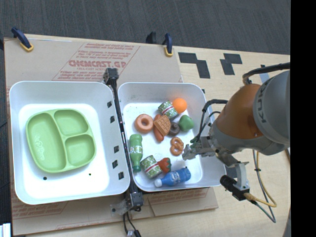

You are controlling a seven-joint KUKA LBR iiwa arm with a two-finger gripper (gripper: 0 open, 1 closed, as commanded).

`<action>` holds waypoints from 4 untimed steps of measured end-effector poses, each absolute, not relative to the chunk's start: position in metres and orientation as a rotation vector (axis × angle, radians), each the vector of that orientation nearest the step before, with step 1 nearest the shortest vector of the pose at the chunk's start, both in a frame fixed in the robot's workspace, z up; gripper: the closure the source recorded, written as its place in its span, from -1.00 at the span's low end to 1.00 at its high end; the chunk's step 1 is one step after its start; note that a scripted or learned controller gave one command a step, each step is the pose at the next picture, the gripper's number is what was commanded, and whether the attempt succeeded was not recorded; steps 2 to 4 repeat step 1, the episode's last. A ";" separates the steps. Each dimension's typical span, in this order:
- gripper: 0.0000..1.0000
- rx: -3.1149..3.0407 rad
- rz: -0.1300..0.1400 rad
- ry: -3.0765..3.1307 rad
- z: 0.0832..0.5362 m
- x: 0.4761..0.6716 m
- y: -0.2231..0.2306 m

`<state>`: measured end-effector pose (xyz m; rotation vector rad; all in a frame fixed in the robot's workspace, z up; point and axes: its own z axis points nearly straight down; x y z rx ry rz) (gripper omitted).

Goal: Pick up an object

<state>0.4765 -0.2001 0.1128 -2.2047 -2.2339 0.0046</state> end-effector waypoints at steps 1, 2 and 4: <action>1.00 -2.215 -0.002 -2.231 0.240 0.478 -0.156; 1.00 -2.215 -0.002 -2.231 0.240 0.478 -0.156; 1.00 -2.215 -0.002 -2.231 0.240 0.478 -0.156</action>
